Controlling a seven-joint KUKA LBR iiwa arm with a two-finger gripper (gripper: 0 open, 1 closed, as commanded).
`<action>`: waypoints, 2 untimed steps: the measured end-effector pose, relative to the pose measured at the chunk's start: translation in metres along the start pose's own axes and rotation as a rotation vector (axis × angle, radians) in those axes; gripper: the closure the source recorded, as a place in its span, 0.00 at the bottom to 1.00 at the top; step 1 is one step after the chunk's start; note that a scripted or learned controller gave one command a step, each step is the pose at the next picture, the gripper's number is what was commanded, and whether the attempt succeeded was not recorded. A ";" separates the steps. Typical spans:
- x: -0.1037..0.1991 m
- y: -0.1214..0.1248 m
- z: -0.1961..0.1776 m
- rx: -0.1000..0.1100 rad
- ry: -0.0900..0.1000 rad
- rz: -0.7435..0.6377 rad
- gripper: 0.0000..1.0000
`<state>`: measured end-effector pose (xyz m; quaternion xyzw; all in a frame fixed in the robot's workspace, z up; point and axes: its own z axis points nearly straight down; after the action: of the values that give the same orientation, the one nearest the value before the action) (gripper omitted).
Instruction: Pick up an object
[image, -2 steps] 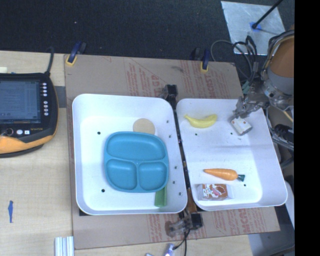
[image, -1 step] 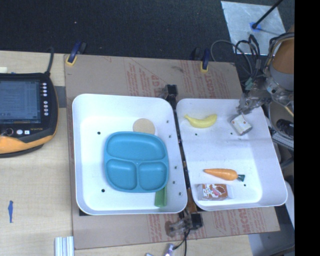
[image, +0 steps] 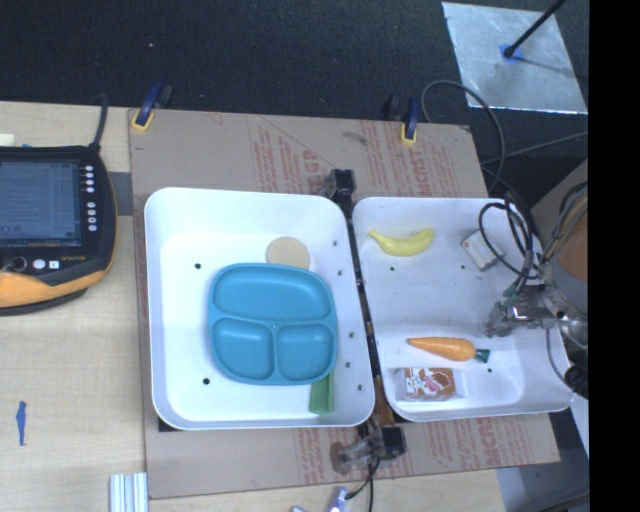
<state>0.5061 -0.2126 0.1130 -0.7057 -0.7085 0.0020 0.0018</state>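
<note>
Carrot lies in right bin just left of claw; claw state unclear.

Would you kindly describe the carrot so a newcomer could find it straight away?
Look in the right-hand white bin, toward its near edge. The carrot lies there lengthwise, just above a small printed packet. It is the one orange thing in the bin, tapered, with a green stub; the banana is yellow.

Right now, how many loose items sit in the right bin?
3: a banana near the far edge, a carrot toward the near side, and a small packet just below it. The hand may hide more.
</note>
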 end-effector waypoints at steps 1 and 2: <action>0.038 0.059 0.021 -0.002 0.000 -0.003 0.00; 0.045 0.144 -0.069 -0.005 0.000 0.000 0.00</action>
<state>0.6503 -0.1666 0.1814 -0.7057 -0.7085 0.0001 -0.0002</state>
